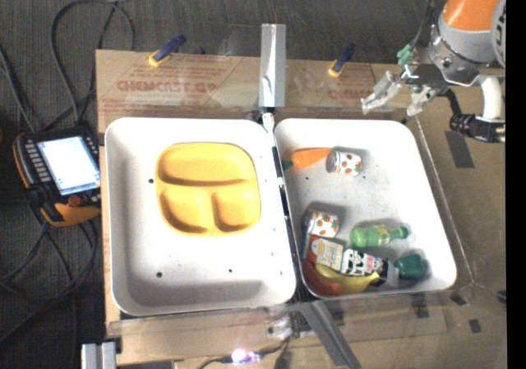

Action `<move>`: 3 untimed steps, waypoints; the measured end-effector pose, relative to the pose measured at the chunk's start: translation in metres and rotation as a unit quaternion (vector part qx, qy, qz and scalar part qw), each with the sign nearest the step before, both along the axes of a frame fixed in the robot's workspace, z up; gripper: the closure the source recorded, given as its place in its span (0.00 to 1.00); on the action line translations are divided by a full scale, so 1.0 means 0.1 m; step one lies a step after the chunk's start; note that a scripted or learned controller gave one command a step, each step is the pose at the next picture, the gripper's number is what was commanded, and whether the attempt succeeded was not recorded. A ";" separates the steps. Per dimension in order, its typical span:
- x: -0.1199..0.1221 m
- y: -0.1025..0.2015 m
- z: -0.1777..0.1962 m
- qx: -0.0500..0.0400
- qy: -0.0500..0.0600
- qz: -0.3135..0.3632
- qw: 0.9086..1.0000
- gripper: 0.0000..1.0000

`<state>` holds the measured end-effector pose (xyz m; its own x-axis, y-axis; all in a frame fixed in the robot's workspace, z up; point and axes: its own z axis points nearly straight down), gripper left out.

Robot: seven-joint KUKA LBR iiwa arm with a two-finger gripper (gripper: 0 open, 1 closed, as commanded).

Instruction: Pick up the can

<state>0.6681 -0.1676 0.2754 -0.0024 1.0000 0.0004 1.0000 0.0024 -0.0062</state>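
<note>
two cans sit in your right bin (427,195): one (345,163) lies on its side near the far wall, just beside a carrot (311,158), and the other (321,223) stands toward the near end, touching a milk carton (349,260) and close to a green bottle (378,235). your gripper (394,88) hangs above the bench beyond the bin's far right corner, fingers spread and holding nothing. you look to be at the approach step, with no descent into the bin begun.

the far can seems the easier choice, since it has bare floor on its right and near sides, while the near one is crowded. your next move calls for carrying the gripper in over the far wall toward the left, lining the fingers across the can's round body and not along it, then lowering with the fingers wide. watch the carrot on its left, which could get nudged or pinched in. the left bin (131,219) holds a yellow tray (209,186) and plays no part.
</note>
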 end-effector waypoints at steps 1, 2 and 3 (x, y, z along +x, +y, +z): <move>0.01 0.00 0.06 -0.001 0.003 0.001 1.000 1.00; 0.01 0.00 0.06 -0.002 0.003 0.001 1.000 0.00; 0.00 0.07 -1.13 -0.001 0.000 0.018 1.000 0.00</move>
